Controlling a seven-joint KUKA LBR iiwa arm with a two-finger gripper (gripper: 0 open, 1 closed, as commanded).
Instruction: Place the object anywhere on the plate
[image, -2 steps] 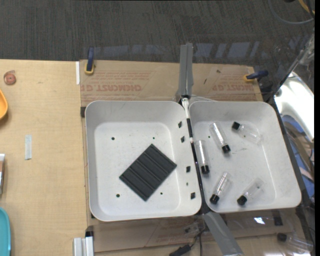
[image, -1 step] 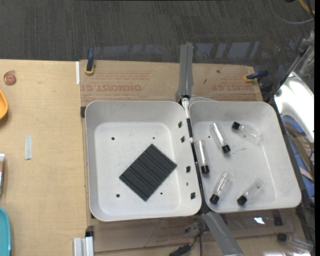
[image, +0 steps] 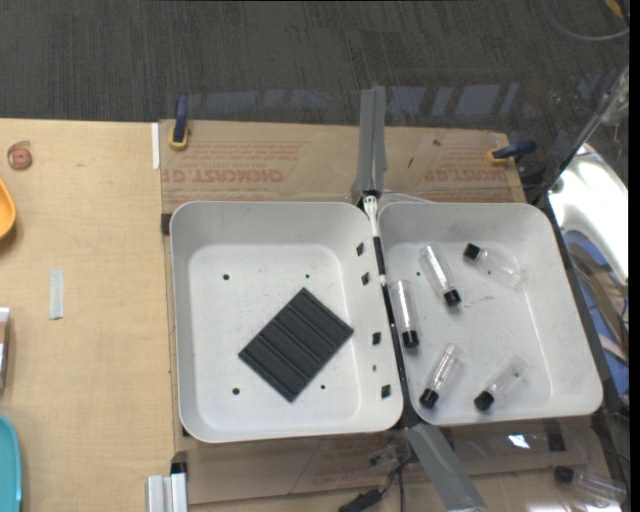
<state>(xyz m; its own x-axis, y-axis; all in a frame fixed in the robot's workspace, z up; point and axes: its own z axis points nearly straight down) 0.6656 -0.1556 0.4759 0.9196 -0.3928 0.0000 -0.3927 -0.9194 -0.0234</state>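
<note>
Where the two white bins meet at the middle of the tabletop, we see the task's things split between them. The dark ribbed plate lies flat and turned diagonally on the floor of the left bin, with nothing on it. The objects are five clear vials with black caps, all lying on their sides in the right bin. One vial lies just beside the dividing wall, its cap toward us. A second lies near it, further back, and a third sits toward the back right with its cap pointing left. The fourth and fifth lie near the front wall, apart from each other, caps toward the front. None touches the plate. Brown cardboard lies under both bins. We cannot tell the state of the end effector.
</note>
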